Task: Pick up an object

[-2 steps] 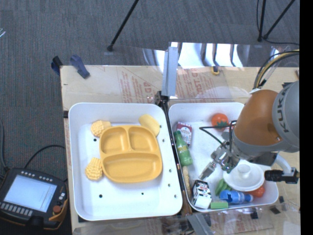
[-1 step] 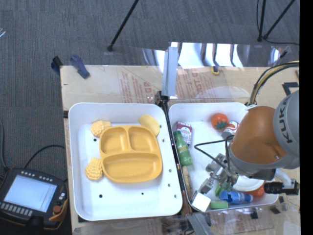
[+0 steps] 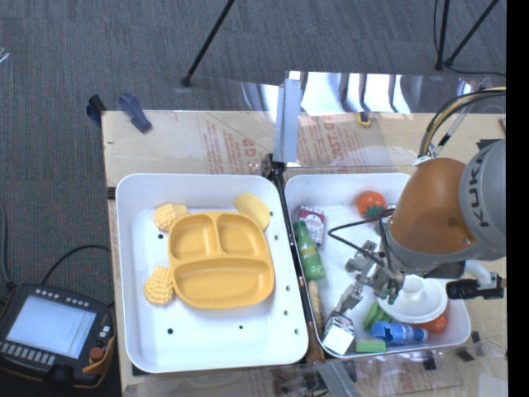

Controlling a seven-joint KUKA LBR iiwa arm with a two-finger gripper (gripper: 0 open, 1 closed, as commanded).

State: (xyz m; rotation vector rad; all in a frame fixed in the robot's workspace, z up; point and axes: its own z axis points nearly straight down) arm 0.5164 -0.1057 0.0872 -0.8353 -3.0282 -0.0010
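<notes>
My gripper (image 3: pixel 355 283) hangs over the middle of the right bin (image 3: pixel 347 182), its fingers spread open with nothing between them. Just below it lies a small white box (image 3: pixel 338 338). A green bottle (image 3: pixel 311 253) and a red packet (image 3: pixel 312 220) lie to its left along the bin's left wall. A brown stick (image 3: pixel 315 301) lies below the bottle. A red tomato (image 3: pixel 371 203) sits at the back. A white bowl (image 3: pixel 418 299), a blue bottle (image 3: pixel 398 332) and green pieces (image 3: pixel 374 315) crowd the front right, partly under the arm.
The left bin (image 3: pixel 132 304) holds a yellow divided plate (image 3: pixel 221 260) with ear and paw shapes. A metal post (image 3: pixel 286 118) stands behind the bins. A teach pendant (image 3: pixel 54 329) lies off the bench at the lower left.
</notes>
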